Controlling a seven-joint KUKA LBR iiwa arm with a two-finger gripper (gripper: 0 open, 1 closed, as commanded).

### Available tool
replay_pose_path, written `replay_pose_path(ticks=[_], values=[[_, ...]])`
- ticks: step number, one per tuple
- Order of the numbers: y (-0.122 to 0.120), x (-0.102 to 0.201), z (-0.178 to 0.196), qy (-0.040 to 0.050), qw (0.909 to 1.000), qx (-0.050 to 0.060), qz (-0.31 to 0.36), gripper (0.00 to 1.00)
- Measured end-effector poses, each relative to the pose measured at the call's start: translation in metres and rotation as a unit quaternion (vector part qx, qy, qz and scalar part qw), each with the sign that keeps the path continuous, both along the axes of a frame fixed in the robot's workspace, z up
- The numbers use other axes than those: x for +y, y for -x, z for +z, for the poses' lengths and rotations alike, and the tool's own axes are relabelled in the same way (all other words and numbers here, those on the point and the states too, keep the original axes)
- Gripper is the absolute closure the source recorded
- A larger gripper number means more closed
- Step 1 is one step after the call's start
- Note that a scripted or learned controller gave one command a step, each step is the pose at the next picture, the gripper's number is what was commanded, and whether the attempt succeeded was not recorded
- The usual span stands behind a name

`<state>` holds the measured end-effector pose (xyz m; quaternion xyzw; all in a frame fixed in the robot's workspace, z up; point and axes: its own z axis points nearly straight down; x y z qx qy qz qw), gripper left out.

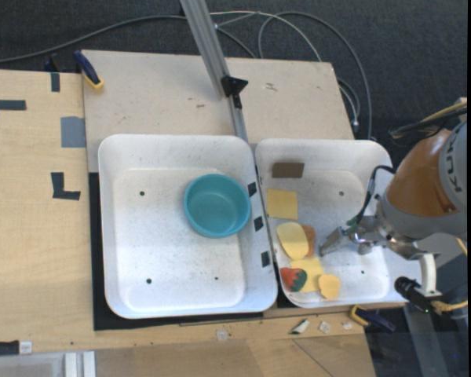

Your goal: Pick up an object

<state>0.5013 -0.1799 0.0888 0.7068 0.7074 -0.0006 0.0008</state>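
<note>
Toward the right of the frame, the right-hand white bin [369, 157] holds a cluster of small pieces: a brown block [287, 170] near its upper edge, a pale yellow square [282, 203] below it, a yellow-orange rounded piece [294, 240] lower still, and a red and green piece [293, 279] beside more yellow bits at the bottom. Any of these looks light and small; the flat yellow square seems hard to pinch from above, while the rounded piece offers thicker sides to grip. The pincer [326, 247] reaches in from the right, its tips just beside the rounded piece, holding nothing. Whether it is spread or pressed together cannot be told. The left-hand bin [118, 210] carries a teal bowl [217, 204] on the desk [31, 155].
</note>
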Motion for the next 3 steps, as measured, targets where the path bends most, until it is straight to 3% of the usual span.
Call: replay_pose_path(ticks=[1,3], values=[[0.0,0.001,0.012,-0.0013,1.0,0.001,0.0,1.0],[-0.009,-0.006,0.119,-0.0001,1.0,-0.002,0.001,1.0]])
